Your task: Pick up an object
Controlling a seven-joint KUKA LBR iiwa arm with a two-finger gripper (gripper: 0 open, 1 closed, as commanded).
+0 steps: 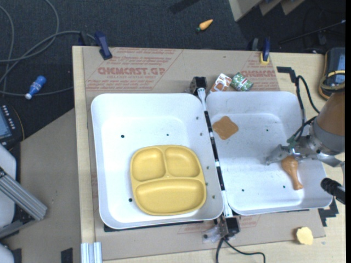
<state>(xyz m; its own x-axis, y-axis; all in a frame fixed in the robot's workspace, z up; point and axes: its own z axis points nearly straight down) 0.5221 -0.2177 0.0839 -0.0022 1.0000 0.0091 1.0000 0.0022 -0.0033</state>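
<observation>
Fingers (pixel 274 158) of the gripper (pixel 283 153) look spread apart with nothing between them, set low at the right side of the right bin (pixel 249 163), just beside the far end of the orange drumstick toy (pixel 293 173), probably lined up to close on it.

Both bins, left (pixel 109 147) and right (pixel 258 199), look like smooth white plastic with a slight sheen. Yellow divided tray (pixel 167 179): smooth matt plastic. Bench top (pixel 164 64) looks like printed brown cardboard, matt. Floor at upper left (pixel 44 10): dark rough carpet.
</observation>
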